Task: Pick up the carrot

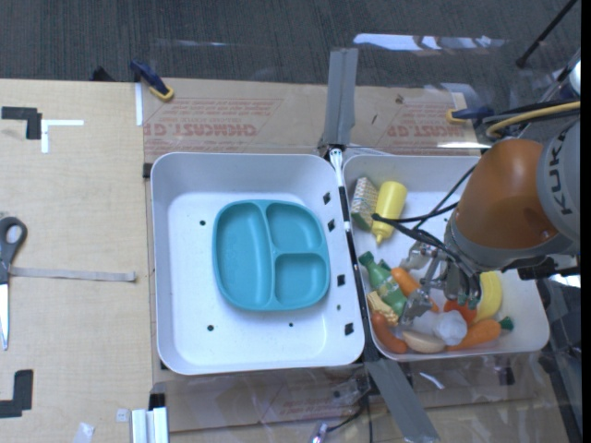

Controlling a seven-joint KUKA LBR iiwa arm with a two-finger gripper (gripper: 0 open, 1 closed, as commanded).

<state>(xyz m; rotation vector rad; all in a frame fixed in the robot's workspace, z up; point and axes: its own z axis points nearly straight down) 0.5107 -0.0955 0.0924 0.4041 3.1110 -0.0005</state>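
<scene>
Carrot (482, 331) is what we find low in the right bin (434, 175), lying close to its front wall near the right corner, orange with a green tip pointing right. We see it hemmed in: a pale clear lump (450, 326) sits just beside it on the left, a yellow banana (490, 293) lies just above it, and a tan bread-like piece (423, 341) rests further left along the same front wall. We find little free floor in that front half of the bin, where a green bottle (381, 277) and other small toys crowd together. The back half is roomier; a yellow mustard bottle (388, 209) and a ridged yellowish piece (364, 197) lie there near the divider. The left bin (175, 275) holds a teal divided plate (271, 254) in its middle, with bare white floor all round it.

We see the arm (506, 197) reaching in from the right, its orange band hanging over the right bin's right half, wrist pointed down. The gripper (432, 282) sits low among the toys, left of the carrot and apart from it. We cannot tell how wide it stands or whether it has hold of anything.
</scene>
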